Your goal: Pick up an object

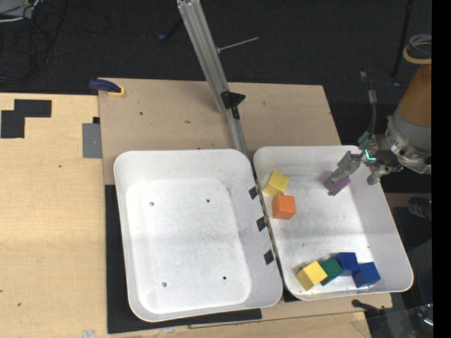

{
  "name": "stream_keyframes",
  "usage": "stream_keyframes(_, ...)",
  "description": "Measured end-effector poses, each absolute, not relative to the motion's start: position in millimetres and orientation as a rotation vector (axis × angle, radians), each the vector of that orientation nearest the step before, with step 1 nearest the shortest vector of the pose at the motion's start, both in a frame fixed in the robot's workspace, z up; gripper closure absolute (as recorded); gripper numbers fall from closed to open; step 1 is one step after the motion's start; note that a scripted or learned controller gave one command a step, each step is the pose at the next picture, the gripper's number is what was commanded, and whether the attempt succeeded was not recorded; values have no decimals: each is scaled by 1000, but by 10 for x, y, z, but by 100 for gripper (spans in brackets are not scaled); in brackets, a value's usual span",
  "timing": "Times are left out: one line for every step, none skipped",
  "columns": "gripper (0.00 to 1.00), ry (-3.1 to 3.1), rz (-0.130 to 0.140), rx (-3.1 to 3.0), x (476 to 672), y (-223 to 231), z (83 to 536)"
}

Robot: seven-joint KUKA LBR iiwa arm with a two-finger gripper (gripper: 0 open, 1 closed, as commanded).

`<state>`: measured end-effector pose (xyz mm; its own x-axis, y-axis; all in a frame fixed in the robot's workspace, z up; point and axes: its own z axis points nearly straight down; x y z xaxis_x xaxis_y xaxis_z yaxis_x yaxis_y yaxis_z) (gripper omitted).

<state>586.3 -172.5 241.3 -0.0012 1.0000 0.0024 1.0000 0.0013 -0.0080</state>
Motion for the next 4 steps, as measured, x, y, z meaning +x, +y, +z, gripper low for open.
stream_keyframes(0, -2221, 2, -2217, 5871, -1726, 2441)
stream_keyframes(0, -2216, 7, -2217, 5859, -1746, 2001)
stream_keyframes(0, -2214, 8, -2217, 5847, -1750, 1351)
stream_keyframes(0, -2217, 0, -2224, 5855, -1744, 907)
